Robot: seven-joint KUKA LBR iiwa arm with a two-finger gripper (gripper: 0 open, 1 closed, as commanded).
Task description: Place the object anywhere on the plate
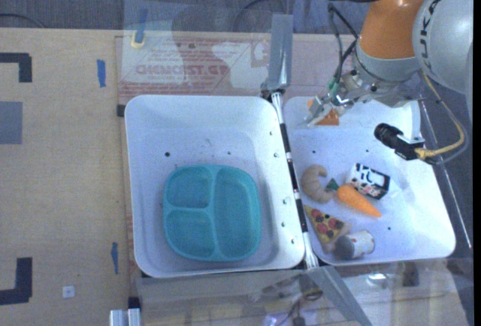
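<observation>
A teal plate (pixel 213 212) with three compartments lies in the left bin (pixel 150 129), toward its front. My gripper (pixel 325 111) hangs over the back left corner of the right bin (pixel 421 242), reaching in from the right. A small orange object (pixel 328 119) shows between its fingertips, and the fingers are shut on it. The plate sits well to the left of the gripper and nearer the front, across the divider between the bins.
In the right bin lie a tan croissant-shaped piece (pixel 316 183), a carrot (pixel 358 200), a black-and-white item (pixel 370 179), a pizza slice (pixel 325 224) and a grey-and-white cylinder (pixel 353 244). A black cable plug (pixel 391 137) hangs below the wrist.
</observation>
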